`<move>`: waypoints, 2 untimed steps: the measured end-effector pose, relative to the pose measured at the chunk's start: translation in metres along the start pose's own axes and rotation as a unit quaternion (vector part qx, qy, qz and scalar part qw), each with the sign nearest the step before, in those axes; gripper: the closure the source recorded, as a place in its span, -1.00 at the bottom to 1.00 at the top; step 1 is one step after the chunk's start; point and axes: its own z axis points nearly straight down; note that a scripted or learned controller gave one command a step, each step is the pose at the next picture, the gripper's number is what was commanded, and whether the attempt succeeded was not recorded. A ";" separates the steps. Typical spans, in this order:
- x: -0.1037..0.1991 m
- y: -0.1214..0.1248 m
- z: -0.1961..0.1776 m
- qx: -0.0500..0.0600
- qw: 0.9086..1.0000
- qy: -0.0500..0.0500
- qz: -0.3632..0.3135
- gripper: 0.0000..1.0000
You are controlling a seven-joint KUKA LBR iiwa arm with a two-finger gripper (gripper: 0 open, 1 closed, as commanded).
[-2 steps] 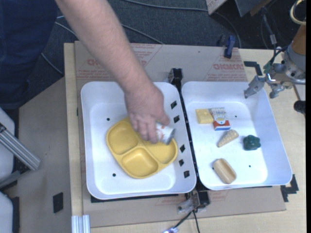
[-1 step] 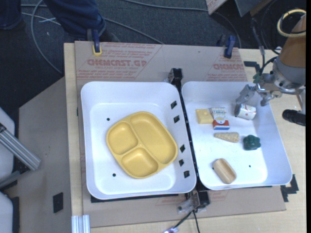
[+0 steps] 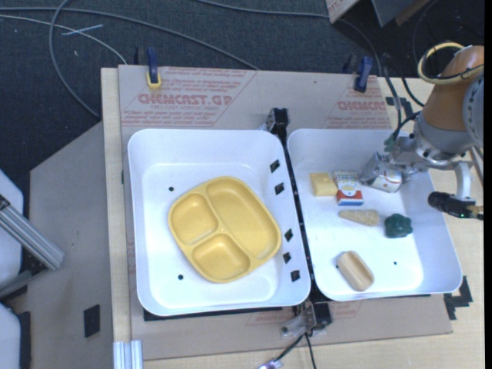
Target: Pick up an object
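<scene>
Gripper [image 3: 382, 177] low over right bin [image 3: 430, 271], beside red-and-blue box [image 3: 350, 198] | finger state: cannot tell | step: approach | next: settle on one item, close, lift.

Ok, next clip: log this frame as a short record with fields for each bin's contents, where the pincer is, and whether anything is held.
left bin: one yellow divided tray
right bin: yellow block, small red, white and blue box, pale oblong piece, dark green lump, tan bread-like roll
pincer: low over the right bin's far side, beside the small box
held: nothing visibly between the fingers
arm: enters from the right
</scene>
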 end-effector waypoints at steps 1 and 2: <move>0.001 0.001 0.004 -0.002 1.000 0.000 -0.001 -1.00; 0.001 0.002 -0.009 -0.005 1.000 -0.001 -0.001 1.00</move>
